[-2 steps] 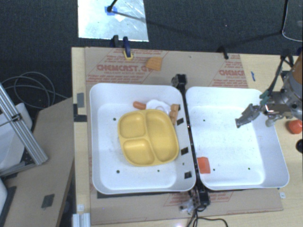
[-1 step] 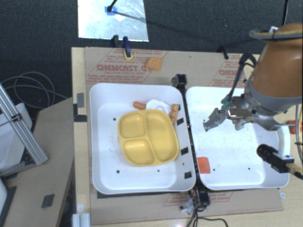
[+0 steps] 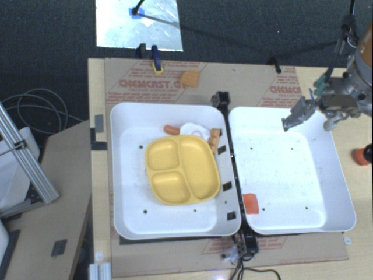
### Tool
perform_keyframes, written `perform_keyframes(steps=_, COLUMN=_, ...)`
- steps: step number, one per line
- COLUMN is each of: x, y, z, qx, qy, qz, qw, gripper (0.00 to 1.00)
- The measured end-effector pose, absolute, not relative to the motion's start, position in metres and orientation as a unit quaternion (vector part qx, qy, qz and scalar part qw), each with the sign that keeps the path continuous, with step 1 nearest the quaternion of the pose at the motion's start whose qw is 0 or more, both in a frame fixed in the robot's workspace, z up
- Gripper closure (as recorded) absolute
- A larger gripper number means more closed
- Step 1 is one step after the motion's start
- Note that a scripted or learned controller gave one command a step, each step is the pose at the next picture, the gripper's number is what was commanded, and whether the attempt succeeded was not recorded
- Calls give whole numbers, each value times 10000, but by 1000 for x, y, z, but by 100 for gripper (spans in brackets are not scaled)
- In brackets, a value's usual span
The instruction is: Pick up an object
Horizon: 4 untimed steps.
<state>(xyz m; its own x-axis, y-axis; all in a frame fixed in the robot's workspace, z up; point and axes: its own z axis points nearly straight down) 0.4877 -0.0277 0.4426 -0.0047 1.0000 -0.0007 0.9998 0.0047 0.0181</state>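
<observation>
My gripper [image 3: 315, 119] hangs over the far right corner of the right bin [image 3: 335, 174], fingers spread open with nothing between them. In that bin a small orange-red block [image 3: 250, 203] lies by the near left wall, well away from the gripper. The left bin [image 3: 125, 156] holds a yellow divided plate [image 3: 181, 170]. Behind the plate lie an orange sausage-shaped piece [image 3: 171, 130], a white piece [image 3: 192, 130] and a small tan piece [image 3: 215, 137].
A tan block [image 3: 189, 77] lies on the cardboard behind the left bin, near blue and yellow clamps [image 3: 156, 57]. A shiny sheet [image 3: 139, 16] lies further back. An orange item [image 3: 365, 154] sits at the bench's right edge. A black divider [image 3: 228, 156] separates the bins.
</observation>
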Motion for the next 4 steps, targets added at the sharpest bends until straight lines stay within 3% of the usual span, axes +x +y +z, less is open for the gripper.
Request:
perform_keyframes(steps=1, x=486, y=-6, z=339, qx=7060, qy=7082, qz=-23, qw=-25, gripper=0)
perform_keyframes(steps=2, x=487, y=-1, z=294, qx=7067, qy=7075, qz=-6, qw=-6, gripper=0)
perform_keyframes(steps=3, x=596, y=-36, z=378, qx=7071, qy=7071, qz=52, qw=78, gripper=0)
perform_keyframes(steps=4, x=499, y=-74, z=315, qx=7090, qy=7052, qz=-29, qw=-30, gripper=0)
